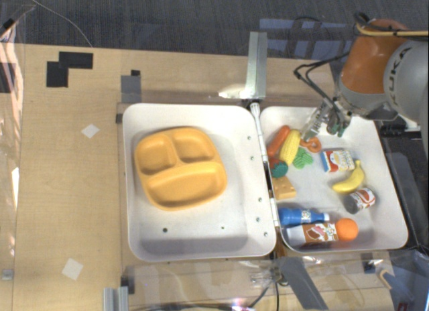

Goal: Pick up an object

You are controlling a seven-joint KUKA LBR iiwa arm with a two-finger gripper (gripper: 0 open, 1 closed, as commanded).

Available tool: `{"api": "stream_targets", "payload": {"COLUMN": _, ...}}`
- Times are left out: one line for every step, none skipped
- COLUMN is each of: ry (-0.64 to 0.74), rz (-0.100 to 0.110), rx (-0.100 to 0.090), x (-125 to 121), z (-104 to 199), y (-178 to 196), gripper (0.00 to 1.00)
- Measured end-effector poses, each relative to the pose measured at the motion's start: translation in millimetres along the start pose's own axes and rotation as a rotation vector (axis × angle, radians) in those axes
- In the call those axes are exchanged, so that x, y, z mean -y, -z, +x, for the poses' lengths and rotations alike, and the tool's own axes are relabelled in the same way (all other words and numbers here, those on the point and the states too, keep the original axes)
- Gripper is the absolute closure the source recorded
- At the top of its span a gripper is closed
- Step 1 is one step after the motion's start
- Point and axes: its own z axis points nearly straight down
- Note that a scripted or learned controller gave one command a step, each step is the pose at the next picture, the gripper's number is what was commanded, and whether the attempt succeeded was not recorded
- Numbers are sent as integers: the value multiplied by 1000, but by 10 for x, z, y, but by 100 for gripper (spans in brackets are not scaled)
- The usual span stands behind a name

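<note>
My gripper (325, 127) hangs over the back of the right bin (395, 222), fingers apart and nothing between them. Its left finger points down toward a small orange ring (310, 145) and a yellow corn cob (290, 146). Beside these lie an orange carrot (277, 140), a green leafy piece (303, 159), a teal piece (279, 167) and a cheese wedge (285, 187). A small carton (336, 161), a banana (350, 181) and a can (360, 200) sit below the gripper.
Along the right bin's front wall lie a blue-capped bottle (301, 217), a brown bottle (315, 234) and an orange (346, 229). The left bin (201, 236) holds a yellow divided plate (179, 166). A metal post (257, 68) stands behind the bins' divide.
</note>
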Motion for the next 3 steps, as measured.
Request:
{"api": "stream_targets", "payload": {"ry": 1, "rz": 7, "rx": -23, "x": 14, "z": 49, "y": -35, "gripper": 0}}
{"api": "stream_targets", "payload": {"ry": -179, "rz": 8, "rx": -25, "x": -286, "z": 421, "y": -223, "gripper": 0}}
{"api": "stream_targets", "payload": {"ry": -174, "rz": 4, "rx": -18, "x": -306, "z": 396, "y": -83, "gripper": 100}}
